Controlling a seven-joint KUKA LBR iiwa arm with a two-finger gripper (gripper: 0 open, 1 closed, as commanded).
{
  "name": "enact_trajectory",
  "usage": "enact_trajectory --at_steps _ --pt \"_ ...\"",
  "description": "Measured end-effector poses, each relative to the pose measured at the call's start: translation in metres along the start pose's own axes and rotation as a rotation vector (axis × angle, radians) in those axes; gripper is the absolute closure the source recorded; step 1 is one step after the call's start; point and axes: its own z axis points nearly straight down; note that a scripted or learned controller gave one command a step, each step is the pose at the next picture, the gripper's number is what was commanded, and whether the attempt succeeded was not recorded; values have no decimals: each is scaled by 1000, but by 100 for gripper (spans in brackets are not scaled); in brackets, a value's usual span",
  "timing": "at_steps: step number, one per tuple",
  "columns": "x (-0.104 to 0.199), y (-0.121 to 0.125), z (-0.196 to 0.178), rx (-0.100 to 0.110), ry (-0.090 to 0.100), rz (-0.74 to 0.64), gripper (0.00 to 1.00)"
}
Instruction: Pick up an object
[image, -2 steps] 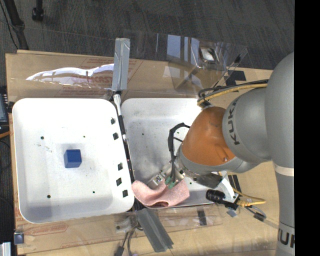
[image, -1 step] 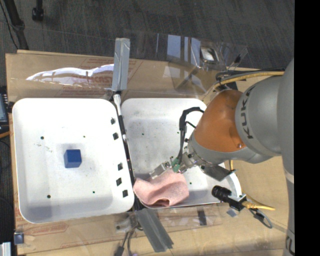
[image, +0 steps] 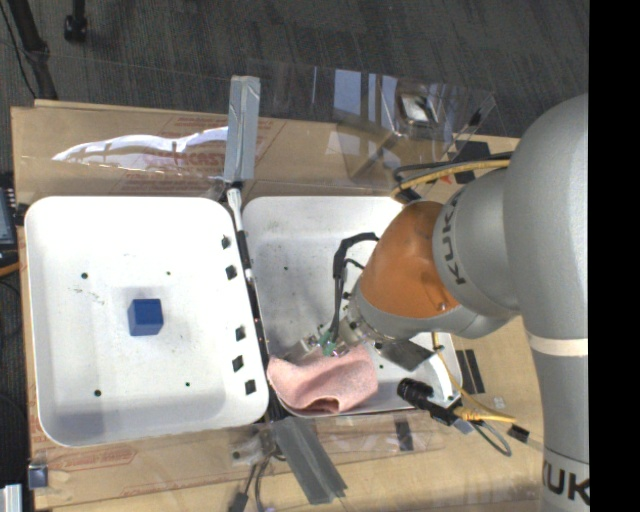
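Camera view: your pink cloth (image: 322, 383), lower centre, is soft and light; pinch a fold. Whether the jaws are open, you cannot tell

A brown bench (image: 120, 150) bears 2 white bins (image: 60, 300) side by side.

Cube (image: 146, 316) in left bin (image: 60, 240)
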Motion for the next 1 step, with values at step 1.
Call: enact_trajectory --at_steps 1 --pt "-7 13 0 0 1 454 0"
